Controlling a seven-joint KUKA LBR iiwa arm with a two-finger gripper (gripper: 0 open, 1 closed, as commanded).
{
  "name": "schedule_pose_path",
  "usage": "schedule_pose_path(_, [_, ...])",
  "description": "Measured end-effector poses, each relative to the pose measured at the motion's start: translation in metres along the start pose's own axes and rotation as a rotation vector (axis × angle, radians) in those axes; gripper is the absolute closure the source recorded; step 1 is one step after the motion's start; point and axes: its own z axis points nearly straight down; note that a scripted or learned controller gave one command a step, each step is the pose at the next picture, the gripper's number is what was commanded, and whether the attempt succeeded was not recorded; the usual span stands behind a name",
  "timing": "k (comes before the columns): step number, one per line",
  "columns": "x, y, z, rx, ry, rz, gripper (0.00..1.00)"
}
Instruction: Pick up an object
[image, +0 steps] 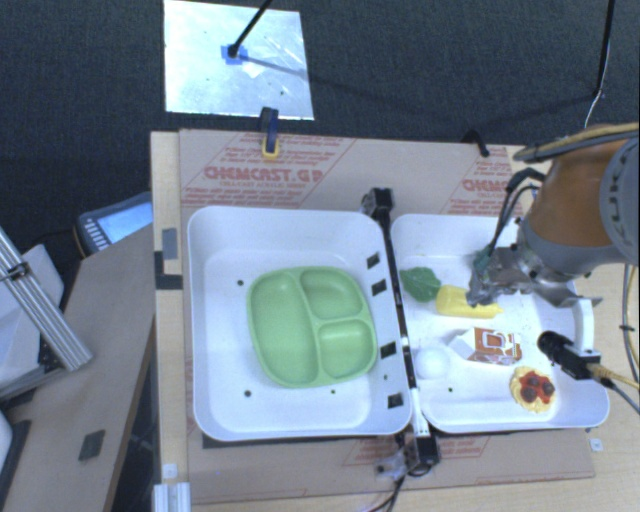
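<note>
Apparently nothing lifted yet: gripper (482, 290) down at the yellow object (466, 302) in the right bin (600, 410), its grip state not discernible, so grasp and lift both remain.

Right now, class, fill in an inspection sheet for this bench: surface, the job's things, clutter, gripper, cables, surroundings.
Surface: two white bins, left bin, right bin, on a cardboard sheet.
Job's things: yellow piece, green piece, carton, white ball, small pizza, all in the right bin.
Clutter: green divided plate in the left bin.
Gripper: gripper at the yellow piece.
Cables: black cable.
Surroundings: foil sheet.
</note>
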Motion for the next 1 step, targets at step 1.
schedule_pose_path(1, [0.0074,0.0092,-0.0526,-0.001,0.000,-0.003,1.00])
